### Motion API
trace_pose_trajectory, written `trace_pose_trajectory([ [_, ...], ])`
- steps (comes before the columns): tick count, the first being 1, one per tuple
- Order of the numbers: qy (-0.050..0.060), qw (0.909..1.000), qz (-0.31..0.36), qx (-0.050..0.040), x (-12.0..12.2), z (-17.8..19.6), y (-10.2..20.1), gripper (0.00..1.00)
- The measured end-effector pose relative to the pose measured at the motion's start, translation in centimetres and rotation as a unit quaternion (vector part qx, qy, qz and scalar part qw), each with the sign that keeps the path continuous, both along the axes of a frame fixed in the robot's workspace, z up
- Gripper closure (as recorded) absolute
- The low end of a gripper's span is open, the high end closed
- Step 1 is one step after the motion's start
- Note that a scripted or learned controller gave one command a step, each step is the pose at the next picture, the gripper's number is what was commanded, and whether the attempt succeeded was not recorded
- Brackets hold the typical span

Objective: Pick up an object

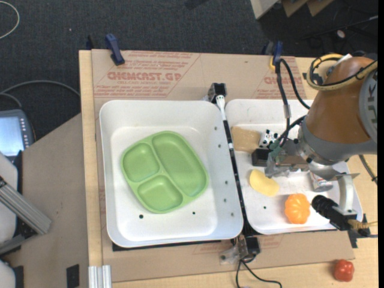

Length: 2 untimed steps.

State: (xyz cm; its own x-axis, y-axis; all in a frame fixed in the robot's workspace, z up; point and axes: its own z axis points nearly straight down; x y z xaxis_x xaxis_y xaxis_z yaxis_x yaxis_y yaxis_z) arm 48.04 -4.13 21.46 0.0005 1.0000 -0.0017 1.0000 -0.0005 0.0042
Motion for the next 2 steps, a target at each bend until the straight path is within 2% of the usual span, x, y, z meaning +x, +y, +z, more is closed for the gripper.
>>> trace_pose_trajectory([
  [2,-0.002,1.0,0.001,-0.0009,0.12,1.99,0.02,1.0],
])
